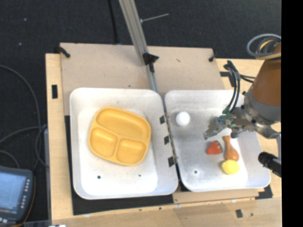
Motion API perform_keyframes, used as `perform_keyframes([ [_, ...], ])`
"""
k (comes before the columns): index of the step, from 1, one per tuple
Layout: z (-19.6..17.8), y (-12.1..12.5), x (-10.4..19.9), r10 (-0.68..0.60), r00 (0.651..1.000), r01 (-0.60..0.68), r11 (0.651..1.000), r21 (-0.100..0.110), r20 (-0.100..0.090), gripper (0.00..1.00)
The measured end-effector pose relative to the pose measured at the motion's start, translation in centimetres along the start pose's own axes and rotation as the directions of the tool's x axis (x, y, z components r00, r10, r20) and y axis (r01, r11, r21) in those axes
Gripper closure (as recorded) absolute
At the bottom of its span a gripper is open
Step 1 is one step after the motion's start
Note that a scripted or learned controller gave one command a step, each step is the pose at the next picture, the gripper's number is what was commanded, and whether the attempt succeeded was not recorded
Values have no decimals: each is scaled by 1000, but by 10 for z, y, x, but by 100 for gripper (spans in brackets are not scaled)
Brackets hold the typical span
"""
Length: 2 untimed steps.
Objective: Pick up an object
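Bench (pixel 54 141), one: tan board top carrying both bins, set far to the gripper's left at its outer edge.

Left bin (pixel 80 174), one: shallow, white, well to the left of the gripper.

Yellow tray (pixel 120 135), one: three compartments, one long and two smaller, lying flat in the left bin, well apart from the gripper.

Metal rail (pixel 135 30), one: grey bar running at a slant from the top of the view down to the seam between the bins, up and to the left of the gripper.

Right bin (pixel 199 181), one: shallow, white, touching the left bin along the seam; the gripper hangs over its middle part.

White ball (pixel 182 118), one: in the right bin, near the gripper on its left and slightly above it.

Red object (pixel 214 148), one: small, in the right bin, just below the gripper.

Gripper (pixel 220 126), one: grey, low over the right bin; how far the fingers are parted cannot be told, and nothing is seen between them.

Orange drumstick-shaped object (pixel 230 149), one: below and a little right of the gripper, beside the red object.

Yellow object (pixel 230 167), one: rounded, touching the lower end of the orange piece, farther below the gripper.

Arm (pixel 268 86), one: grey with an orange band, entering from the right.
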<state>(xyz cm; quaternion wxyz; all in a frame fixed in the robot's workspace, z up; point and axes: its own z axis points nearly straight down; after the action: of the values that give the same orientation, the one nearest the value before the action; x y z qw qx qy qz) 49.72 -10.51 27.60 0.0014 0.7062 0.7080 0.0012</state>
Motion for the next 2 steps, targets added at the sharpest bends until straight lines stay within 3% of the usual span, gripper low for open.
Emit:
perform_keyframes([
  [1,0,0,0,3,1000,-3,1000,0,0,0],
  [2,53,-1,9,4,1000,-4,1000,5,0,0],
])
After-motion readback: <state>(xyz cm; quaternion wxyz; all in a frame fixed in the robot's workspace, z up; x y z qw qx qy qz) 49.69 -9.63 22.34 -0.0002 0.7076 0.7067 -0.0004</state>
